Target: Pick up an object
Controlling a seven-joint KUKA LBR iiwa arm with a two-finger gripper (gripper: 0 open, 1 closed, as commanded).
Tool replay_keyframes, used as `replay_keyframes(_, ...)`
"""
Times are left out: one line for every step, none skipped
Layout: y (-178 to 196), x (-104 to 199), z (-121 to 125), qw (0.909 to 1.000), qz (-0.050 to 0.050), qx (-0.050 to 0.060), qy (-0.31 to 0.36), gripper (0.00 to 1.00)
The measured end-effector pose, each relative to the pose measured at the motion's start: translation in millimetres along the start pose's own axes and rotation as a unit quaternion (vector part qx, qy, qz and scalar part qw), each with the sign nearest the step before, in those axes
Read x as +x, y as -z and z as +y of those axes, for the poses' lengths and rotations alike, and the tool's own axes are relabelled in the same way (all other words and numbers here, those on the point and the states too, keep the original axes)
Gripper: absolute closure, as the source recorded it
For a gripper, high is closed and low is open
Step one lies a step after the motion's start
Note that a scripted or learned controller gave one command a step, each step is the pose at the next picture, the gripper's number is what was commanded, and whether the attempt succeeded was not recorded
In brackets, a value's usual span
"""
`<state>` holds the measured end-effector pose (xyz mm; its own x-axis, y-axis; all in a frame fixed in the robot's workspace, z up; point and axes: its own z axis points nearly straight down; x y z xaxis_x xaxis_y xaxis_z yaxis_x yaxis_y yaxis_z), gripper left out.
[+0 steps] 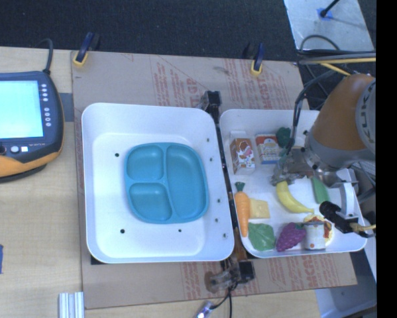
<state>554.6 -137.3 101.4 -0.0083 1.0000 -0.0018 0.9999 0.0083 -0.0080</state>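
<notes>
Poised in the right bin point(232, 177), gripper point(287, 172) with jaw state impossible to tell, just above the banana point(292, 199), lying below them, long axis slanting down-right.

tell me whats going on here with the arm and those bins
A grey robot arm reaches into the right bin, which is full of toy food: a banana, carrot, purple grapes, a green leafy piece and small cartons. Its gripper sits low just above the banana, with nothing visibly lifted. The left bin holds a blue divided plate.
</notes>
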Motion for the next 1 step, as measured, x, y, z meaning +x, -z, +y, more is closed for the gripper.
replay_keyframes(90.9,89.2,-5.9,1.0,0.001,-0.002,-0.001,1.0)
